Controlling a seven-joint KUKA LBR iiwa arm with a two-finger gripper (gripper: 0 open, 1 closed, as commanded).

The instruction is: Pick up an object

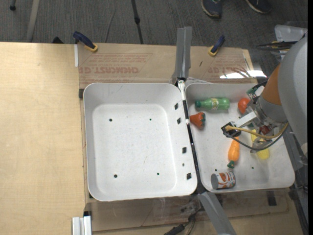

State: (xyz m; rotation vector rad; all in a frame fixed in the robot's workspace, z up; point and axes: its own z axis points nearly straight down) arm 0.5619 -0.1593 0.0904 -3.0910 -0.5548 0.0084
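The right bin holds several things. A green bottle lies at its back, with a red pepper-like piece by the left wall and an orange-red round fruit to the bottle's right. An orange carrot lies in the middle, and a small can lies on its side at the front. A yellow fruit sits on the right side. My gripper hangs low over the right part of this bin, just above the yellow fruit and right of the carrot. Wrist and cables hide its tip.
The left bin stands beside the right one, and a grey divider post rises behind the gap between them. Brown cardboard with two clamps lies behind the bins. A wooden benchtop extends to the left.
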